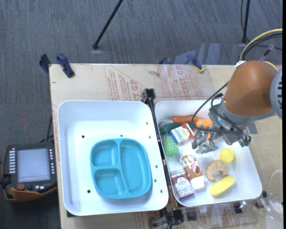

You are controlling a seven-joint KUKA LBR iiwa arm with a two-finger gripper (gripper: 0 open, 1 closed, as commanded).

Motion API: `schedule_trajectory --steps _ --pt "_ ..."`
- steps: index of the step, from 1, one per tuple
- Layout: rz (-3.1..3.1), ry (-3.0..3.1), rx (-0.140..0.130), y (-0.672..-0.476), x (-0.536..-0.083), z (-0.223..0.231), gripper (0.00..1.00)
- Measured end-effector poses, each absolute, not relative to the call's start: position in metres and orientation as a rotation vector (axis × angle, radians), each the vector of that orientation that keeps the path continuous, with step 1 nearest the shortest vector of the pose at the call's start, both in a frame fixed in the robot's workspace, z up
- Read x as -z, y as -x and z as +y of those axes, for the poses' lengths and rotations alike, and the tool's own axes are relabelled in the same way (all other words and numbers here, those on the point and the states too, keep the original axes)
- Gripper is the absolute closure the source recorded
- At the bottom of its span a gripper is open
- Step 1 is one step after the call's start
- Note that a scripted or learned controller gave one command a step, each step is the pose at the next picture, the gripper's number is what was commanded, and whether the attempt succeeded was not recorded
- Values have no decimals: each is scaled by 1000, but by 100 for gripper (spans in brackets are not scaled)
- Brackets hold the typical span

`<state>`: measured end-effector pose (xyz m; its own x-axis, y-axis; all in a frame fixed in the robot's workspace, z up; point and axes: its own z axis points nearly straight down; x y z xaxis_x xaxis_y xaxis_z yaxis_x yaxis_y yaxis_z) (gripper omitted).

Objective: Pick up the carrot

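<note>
Fingers (203,146) of gripper (205,144) at right-centre of frame, spread apart, nothing between them. Carrot (183,119) just up-left, in right bin (254,173), upper part; long axis near horizontal, tip direction unclear. Blue plate (120,168) in left bin (74,128).

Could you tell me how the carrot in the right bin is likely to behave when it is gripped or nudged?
The carrot looks like a smooth, rigid toy, so it should probably keep its shape. Its tapered, rounded body may roll or slip sideways if pinched off-centre. It lies close to the small box, so a nudge could well shift that neighbour too.
</note>
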<state>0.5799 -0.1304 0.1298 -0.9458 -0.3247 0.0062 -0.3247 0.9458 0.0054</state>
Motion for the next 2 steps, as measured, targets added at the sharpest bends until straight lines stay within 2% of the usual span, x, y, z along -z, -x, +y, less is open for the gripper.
schedule_trajectory --steps 1,2 --pt "-3146 -27 5 -603 -189 -37 100" --pt "-3048 754 1 -587 -187 -57 100"
